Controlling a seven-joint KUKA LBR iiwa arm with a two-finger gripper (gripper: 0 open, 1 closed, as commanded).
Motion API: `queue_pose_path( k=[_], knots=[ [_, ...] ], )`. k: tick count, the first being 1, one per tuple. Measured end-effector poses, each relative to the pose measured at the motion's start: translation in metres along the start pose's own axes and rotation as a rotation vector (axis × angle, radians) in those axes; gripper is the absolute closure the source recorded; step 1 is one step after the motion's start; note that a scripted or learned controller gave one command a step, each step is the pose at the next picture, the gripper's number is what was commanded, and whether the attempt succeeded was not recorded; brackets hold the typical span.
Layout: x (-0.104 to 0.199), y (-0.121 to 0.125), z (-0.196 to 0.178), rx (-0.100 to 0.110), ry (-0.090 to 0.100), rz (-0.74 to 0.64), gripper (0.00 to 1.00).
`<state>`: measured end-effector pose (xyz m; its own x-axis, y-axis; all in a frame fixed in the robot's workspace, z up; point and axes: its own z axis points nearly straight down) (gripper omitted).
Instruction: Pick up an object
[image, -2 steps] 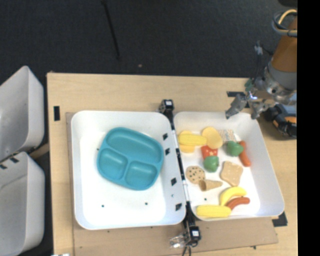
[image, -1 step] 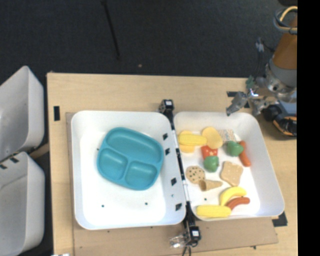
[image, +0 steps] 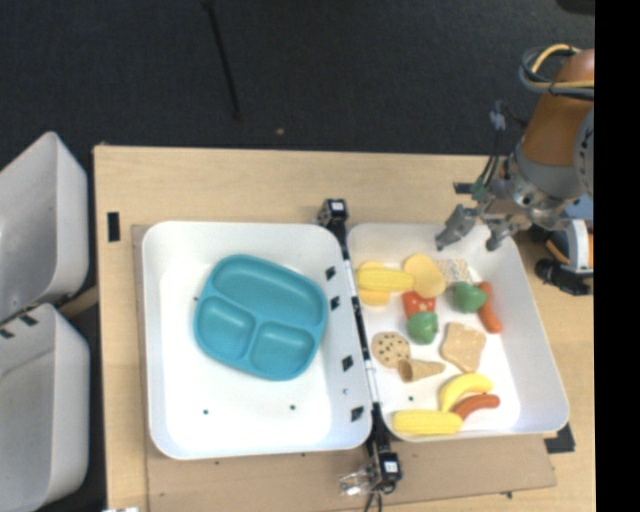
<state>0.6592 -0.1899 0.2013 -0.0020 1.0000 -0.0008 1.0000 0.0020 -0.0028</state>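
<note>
Your gripper (image: 472, 230) hovers over the far edge of the right bin (image: 530, 350); jaws spread apart, nothing between them. All the pickable stuff sits in that bin, below and left of the jaws: a corn cob (image: 383, 281) by the divider, a yellow piece (image: 425, 274) beside it, a green pepper (image: 467, 296) touching a carrot (image: 489, 318), another green item (image: 422, 327), a toast slice (image: 463, 346), a cookie (image: 390, 348), a cone (image: 420, 369), a banana (image: 464, 386) with a red sausage (image: 476, 404) against it, and a second corn cob (image: 426, 423) at the near edge. The left bin (image: 170, 400) holds a teal divided plate (image: 260, 316). Both bins sit on the wooden surface (image: 200, 180).
</note>
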Motion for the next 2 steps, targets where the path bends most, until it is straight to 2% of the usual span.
queue_pose_path(
  k=[1, 2],
  knots=[
    [-0.003, -0.002, 0.063, 0.000, -0.001, 0.002, 0.00],
    [-0.005, 0.000, 0.097, -0.008, -0.005, 0.000, 0.00]
  ],
)
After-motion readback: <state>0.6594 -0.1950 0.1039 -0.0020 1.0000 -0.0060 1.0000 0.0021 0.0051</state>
